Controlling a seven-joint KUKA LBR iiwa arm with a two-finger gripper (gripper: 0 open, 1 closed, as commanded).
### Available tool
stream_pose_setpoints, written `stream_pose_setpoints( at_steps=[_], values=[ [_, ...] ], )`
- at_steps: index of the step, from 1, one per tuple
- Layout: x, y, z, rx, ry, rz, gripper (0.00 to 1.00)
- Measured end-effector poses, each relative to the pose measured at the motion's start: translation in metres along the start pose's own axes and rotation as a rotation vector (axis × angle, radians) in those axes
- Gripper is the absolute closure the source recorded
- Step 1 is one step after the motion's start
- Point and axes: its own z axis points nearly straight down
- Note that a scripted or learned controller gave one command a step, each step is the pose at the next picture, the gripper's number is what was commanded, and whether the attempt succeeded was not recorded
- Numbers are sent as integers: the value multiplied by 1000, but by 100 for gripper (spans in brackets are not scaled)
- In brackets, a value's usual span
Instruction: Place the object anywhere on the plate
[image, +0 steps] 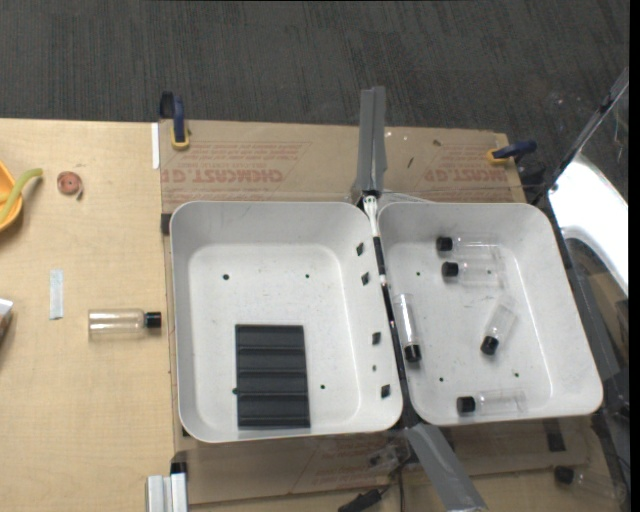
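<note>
Lengthwise beside the divider (384, 285), clear vial (407, 322), cap (412, 352) nearest camera, ribbed plate (271, 377) leftward, end effector state unknowable.

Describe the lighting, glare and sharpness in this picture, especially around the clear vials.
Camera view: even, soft lighting with faint shadows; the white right bin is bright, so the clear vials nearly vanish against it, only their black caps reading clearly; the dark ribbed plate in the left bin stands out; overall slightly soft, grainy.
</note>
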Motion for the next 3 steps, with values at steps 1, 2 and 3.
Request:
stream_pose_setpoints(
  at_steps=[1,2,3],
  values=[
    [76,-23,1,0,0,-4,0],
    [37,8,0,0,0,-1,0],
    [83,-32,0,-1,1,-21,0]
  ],
)
